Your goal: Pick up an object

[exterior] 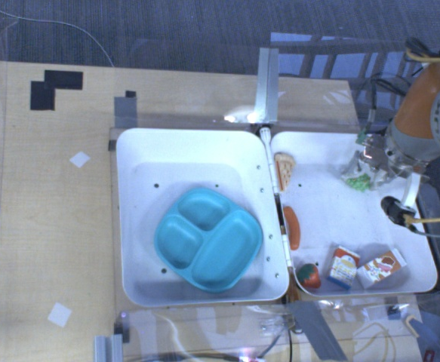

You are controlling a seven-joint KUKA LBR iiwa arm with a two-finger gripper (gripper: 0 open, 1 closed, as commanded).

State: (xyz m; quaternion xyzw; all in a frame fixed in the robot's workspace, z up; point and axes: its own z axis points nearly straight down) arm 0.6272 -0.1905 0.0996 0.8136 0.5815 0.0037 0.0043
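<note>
While the gripper [372, 166] hangs low at the right bin's [423, 281] far side, its fingers are too blurred to tell whether spread or pressed together, with a small green object [358, 180] just beside and below them, perhaps touching.

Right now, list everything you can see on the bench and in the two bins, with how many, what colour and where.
Shallow white bin: 2, white, side by side on the bench.
Blue three-compartment plastic plate: 1, blue, in the left bin, toward its near right.
Tan waffle-like toy piece: 1, tan, right bin, far left, by the divider.
Orange-red sausage-shaped toy: 1, right bin, left edge.
Red round toy with green top: 1, right bin, near left corner.
Small printed cartons: 2, white and red, right bin, near edge.
Green leafy item: 1, right bin, far right, under the gripper.
Gripper: 1, grey metal, over the green item.
</note>
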